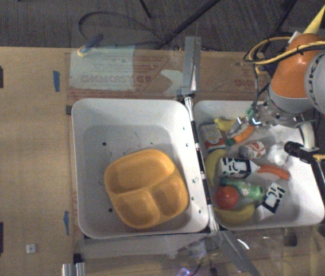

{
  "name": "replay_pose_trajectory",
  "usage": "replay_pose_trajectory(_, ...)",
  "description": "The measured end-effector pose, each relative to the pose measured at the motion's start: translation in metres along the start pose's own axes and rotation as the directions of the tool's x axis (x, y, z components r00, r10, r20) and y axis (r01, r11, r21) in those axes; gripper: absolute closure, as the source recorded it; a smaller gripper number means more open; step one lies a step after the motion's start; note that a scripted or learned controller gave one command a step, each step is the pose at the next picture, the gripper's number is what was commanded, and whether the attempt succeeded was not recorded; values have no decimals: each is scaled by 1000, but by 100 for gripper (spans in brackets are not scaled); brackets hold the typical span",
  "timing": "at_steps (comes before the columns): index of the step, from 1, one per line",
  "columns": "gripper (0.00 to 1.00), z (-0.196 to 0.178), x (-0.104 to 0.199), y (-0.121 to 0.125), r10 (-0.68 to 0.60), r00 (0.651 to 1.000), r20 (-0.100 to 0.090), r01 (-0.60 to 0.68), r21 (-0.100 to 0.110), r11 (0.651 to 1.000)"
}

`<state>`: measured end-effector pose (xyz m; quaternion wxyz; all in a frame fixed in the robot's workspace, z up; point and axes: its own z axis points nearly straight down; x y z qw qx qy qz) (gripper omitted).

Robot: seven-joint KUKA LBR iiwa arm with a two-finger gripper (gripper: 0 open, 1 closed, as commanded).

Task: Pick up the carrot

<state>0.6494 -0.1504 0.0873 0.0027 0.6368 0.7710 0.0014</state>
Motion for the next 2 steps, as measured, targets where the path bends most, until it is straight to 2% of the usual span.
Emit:
replay_pose_trajectory(1,100,-8,0,-2,3,1000,-3,-3,8,1000)
replay_pose_trajectory(2,100,-99,70,-25,-175,985,-3,175,4,985)
